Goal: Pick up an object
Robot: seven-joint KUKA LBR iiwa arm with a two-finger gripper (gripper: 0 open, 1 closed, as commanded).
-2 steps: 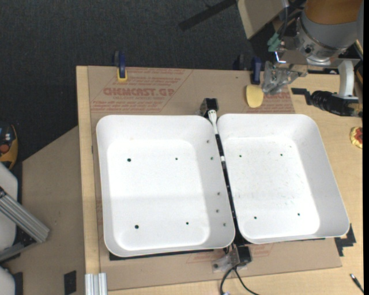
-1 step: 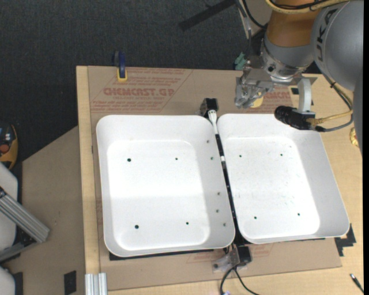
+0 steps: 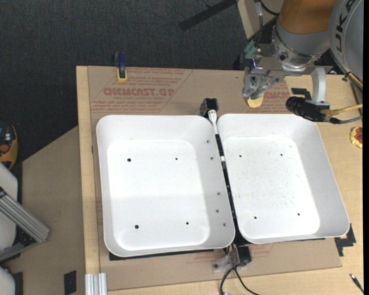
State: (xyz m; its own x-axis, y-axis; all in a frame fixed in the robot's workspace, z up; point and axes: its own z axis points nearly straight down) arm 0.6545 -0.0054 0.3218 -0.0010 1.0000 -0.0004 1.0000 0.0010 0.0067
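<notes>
My gripper hangs past the far rim of the right bin, over the brown board. Its two metal fingers point down and are closed together. A small tan object sits pinched at their tips, its rounded lower end sticking out below them. The grey arm with its orange band rises behind the gripper at the top right. The left bin lies well away to the left.
A black clip and a thin rod sit along the seam between the bins. A black fitting with a cable lies just right of the gripper. A blue and yellow clamp holds the board's far left edge.
</notes>
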